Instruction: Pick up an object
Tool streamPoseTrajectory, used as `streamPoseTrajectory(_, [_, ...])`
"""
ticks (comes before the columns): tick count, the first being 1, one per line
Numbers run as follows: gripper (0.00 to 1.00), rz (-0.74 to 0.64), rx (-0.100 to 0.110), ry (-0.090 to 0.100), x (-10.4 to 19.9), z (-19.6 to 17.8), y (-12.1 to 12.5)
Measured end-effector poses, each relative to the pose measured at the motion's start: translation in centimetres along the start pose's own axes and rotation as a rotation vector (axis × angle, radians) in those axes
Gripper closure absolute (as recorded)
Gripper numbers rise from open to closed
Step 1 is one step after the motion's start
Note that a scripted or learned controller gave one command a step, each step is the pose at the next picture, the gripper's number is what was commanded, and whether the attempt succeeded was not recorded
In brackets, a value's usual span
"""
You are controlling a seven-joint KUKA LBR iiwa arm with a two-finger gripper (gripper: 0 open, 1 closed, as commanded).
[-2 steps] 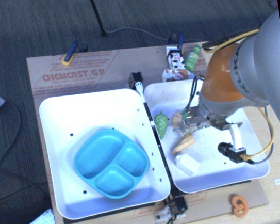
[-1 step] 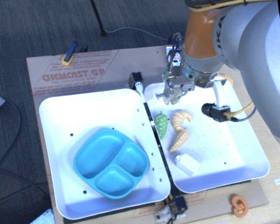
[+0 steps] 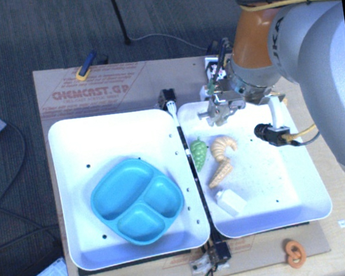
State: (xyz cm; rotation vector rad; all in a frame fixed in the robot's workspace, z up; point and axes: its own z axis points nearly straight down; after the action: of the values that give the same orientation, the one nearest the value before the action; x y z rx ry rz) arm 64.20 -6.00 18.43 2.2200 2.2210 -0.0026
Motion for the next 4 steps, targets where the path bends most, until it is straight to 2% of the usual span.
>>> streamPoseTrajectory(1, [1.0,-0.001,0.0,0.0,-0.8,0.0,2.6])
streamPoseTrajectory(2, [1.0,-0.001,-0.001,0.001,3.2,-3.2,-0.8])
streamPoseTrajectory(3, [1.0,0.002,0.001,0.0,-4.3,-3.1,-5.9])
streamPoseTrajectory(4, [1.0,-0.001,0.0,0.002,0.1,-2.0,-1.3])
